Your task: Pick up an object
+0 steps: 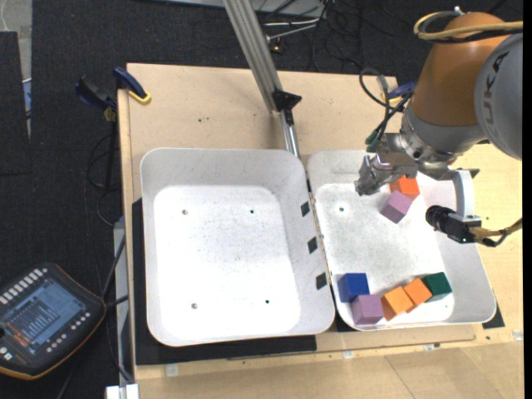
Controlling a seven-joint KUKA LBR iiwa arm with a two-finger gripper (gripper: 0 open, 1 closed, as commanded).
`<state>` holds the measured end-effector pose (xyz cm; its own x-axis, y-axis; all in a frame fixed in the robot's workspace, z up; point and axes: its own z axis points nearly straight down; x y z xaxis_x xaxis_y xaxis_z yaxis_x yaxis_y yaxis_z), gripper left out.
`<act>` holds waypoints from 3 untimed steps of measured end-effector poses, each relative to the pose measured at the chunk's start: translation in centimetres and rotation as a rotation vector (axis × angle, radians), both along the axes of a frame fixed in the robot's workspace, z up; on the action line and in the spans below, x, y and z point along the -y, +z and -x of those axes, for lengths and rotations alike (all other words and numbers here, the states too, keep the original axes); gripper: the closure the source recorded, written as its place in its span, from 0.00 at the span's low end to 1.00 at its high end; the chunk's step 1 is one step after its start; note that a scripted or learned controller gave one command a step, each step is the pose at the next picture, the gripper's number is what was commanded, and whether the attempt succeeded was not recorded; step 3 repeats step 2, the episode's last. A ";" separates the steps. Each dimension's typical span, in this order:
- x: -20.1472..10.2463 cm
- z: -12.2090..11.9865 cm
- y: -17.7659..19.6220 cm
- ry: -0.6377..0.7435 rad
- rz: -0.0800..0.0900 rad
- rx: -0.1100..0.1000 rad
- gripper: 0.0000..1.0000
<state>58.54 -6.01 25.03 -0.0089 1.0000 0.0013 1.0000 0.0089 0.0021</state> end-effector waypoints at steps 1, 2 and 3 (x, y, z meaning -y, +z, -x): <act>-5.5 -0.9 -1.3 0.000 0.000 -0.003 1.00; -11.2 -2.3 -0.4 -0.001 -0.001 0.000 1.00; -11.2 -2.3 -0.4 -0.001 -0.001 0.000 1.00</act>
